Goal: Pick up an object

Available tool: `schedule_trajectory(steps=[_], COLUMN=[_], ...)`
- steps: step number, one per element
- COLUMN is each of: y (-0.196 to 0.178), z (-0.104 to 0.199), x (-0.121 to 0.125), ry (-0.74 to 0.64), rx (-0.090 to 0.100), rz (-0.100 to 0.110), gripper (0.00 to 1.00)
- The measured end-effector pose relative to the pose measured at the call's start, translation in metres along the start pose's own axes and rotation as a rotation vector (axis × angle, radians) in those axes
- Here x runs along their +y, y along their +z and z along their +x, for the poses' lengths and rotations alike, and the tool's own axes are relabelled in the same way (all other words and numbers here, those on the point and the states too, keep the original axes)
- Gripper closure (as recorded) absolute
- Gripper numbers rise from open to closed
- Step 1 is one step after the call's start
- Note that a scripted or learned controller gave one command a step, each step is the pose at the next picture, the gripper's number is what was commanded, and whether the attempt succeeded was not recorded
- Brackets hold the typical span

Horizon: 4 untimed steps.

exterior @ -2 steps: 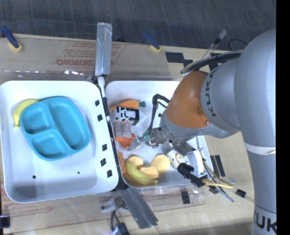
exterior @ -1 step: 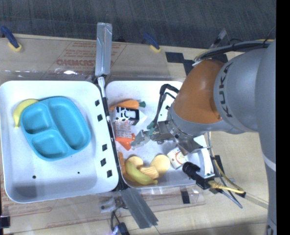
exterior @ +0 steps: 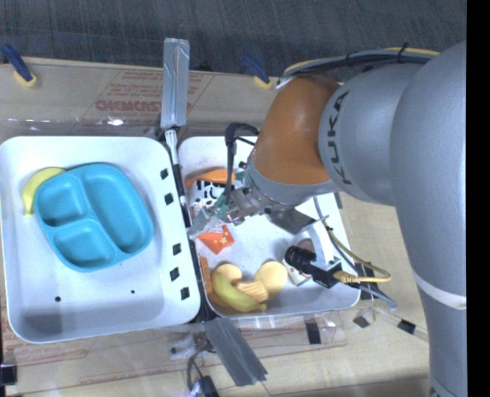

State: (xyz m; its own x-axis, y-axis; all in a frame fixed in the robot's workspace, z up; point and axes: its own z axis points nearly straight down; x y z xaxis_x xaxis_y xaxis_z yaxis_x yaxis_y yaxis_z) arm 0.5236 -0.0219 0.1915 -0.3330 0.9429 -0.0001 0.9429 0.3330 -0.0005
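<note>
over right bin (exterior: 344, 300), arm (exterior: 311, 139) hovers

Arm (exterior: 368, 131) crowds cluttered right bin (exterior: 344, 298); left bin (exterior: 79, 304) front lies open

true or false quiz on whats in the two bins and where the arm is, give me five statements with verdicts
1. The blue divided tray lies in the left bin. True.
2. A yellow object shows from under the tray's upper left edge. True.
3. The arm reaches over the left bin. False: it hangs over the right bin, with its orange band above that bin's upper part.
4. The banana lies in the left bin. False: it lies near the right bin's lower edge, beside a pale yellow toy.
5. The small orange-red packet sits inside the blue tray. False: it lies in the right bin, above the banana.
</note>
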Motion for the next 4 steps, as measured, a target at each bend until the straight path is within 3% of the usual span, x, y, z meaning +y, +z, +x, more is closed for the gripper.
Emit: schedule_trajectory(steps=[1, 2, 3, 4], y=[0.001, 0.001, 0.001, -0.009], z=[0.024, 0.054, 0.039, 0.039], x=[-0.03, -0.031, -0.036, -0.035], ry=[-0.08, -0.194, -0.326, -0.33], rx=[0.002, 0.003, 0.003, 0.003], rz=[0.004, 0.004, 0.004, 0.004], gripper=[0.0, 0.0, 0.0, 1.0])
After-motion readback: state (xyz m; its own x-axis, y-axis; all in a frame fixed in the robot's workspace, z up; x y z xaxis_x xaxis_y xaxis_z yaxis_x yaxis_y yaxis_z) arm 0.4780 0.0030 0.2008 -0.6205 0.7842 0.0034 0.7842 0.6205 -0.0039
